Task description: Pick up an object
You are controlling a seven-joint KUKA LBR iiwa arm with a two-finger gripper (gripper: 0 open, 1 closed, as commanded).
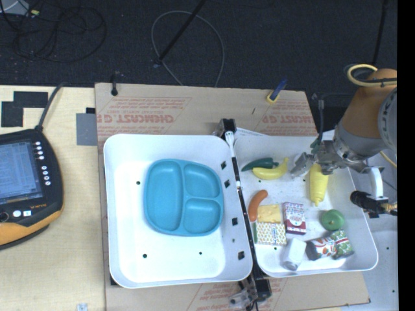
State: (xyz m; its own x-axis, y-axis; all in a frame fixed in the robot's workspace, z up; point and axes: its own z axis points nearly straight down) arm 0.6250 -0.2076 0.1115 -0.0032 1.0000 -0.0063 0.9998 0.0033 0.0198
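The gripper [310, 162] hangs low over the far-right part of the right bin [369, 251], reaching in from the right beneath the grey wrist and orange band; whether it is open or closed I cannot tell, since the metal parts there blur together and nothing reads plainly as held.

The nearest candidate is the yellow object [318, 183], just beside the gripper and a little nearer the camera than it; its long axis runs roughly from the far side towards the near side, almost upright in the view, so a grasp would, in my judgement, want to close across its narrow width. Whether it touches the tool or merely lies beside it is not clear.

To the gripper's left lies the banana [271, 170] with a dark green piece [258, 164] against it; further left and nearer, the orange sausage-shaped toy [257, 203]; nearer the camera, well apart from the gripper, the small cartons [294, 217], the green round item [333, 219] and a jumble at the near edge too small to name.

The left bin [123, 245] holds a blue divided tray [183, 196], far from the gripper; the arm's upper links are cut off at the right.
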